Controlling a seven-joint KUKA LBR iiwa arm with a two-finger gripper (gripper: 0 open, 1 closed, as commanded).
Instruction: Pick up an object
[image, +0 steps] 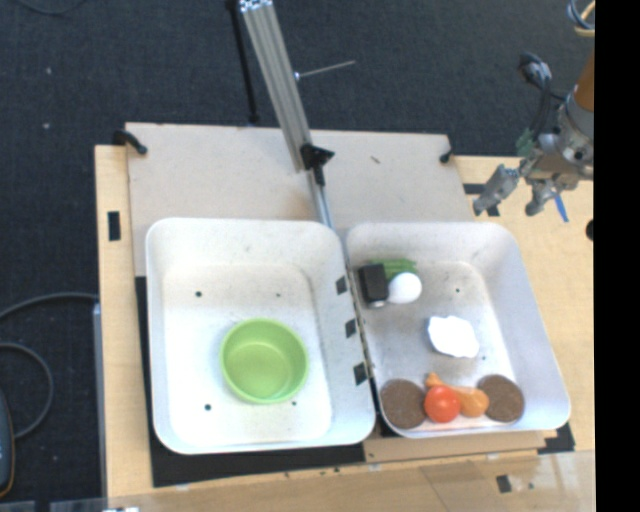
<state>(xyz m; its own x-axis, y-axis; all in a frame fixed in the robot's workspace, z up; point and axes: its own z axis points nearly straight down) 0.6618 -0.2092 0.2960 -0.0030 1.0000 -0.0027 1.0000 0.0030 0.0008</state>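
Hovering beyond the right bin's (535, 300) far right corner, above the bench, the tool (522, 190) is hanging wide open and holding nothing, probably because the white ball (405, 288) near that bin's far left corner is lying ungrasped.

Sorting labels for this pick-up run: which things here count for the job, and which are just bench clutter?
For the job:
gripper, fingers spread, above the right bin's far corner
green bowl in the left bin
white ball
black block
white lump
tomato
two brown discs

Lying about:
metal pole
cable
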